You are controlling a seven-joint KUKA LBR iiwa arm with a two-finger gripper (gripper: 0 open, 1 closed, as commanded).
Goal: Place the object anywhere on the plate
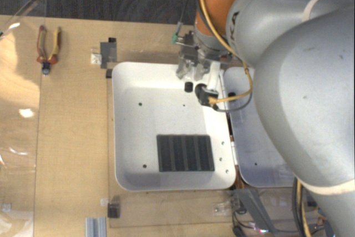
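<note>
Wooden table [66, 136], two white bins — arm reaching in from the right.
Jaws [191, 72] hang at the left bin's [138, 130] upper edge — grip state unreadable; dark ribbed plate [184, 153] lies below them.

A pair of red-handled pliers [47, 50] lies on the wooden surface [72, 136], well apart from the left white bin [127, 119]. A dark ribbed grate [185, 153] sits on that bin's floor. A small black bracket [110, 51] stands beside the bin's upper left corner.
</note>
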